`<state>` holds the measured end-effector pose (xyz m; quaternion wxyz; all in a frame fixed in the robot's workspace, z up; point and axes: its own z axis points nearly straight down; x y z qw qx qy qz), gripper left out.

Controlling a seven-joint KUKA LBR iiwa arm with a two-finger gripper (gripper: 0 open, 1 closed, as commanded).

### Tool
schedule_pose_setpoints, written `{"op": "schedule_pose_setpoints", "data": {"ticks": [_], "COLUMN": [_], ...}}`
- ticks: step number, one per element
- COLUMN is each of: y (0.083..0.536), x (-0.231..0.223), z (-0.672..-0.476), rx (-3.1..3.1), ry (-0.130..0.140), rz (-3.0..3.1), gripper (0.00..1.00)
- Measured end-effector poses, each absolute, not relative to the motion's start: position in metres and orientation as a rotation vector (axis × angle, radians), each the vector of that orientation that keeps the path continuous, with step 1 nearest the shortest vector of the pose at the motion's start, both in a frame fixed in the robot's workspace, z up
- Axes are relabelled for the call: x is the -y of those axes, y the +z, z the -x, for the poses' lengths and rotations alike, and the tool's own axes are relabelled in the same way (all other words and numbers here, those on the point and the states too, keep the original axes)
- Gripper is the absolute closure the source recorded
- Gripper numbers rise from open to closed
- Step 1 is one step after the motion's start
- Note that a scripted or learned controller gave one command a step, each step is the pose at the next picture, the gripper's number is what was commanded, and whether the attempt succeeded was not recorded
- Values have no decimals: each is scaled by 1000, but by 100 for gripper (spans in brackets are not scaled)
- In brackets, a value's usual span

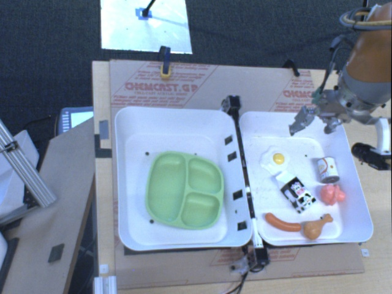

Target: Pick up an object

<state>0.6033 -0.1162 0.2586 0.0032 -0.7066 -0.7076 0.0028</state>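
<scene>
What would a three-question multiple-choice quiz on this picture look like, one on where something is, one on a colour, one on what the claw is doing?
1. Where does the divided plate lie?
A. Left bin
B. Right bin
C. On the floor

2. What colour is it?
A. Red
B. Green
C. Blue

3. The gripper is:
A. Clamped on the toy sausage
B. Above the right bin's far edge, holding nothing
C. Pressed into the plate

Answers: 1 A, it lies in the left bin. 2 B, pale green. 3 B, nothing sits between its fingers.
</scene>
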Motion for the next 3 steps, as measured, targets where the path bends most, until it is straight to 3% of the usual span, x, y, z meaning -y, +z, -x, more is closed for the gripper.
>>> {"op": "schedule_pose_setpoints", "data": {"ticks": [1,3], "y": [264,162], "x": [116,125], "z": [-605,-619], "rx": [2226,2222], "ry": [-1,1], "rz": [2219,2221], "gripper": [0,0]}}
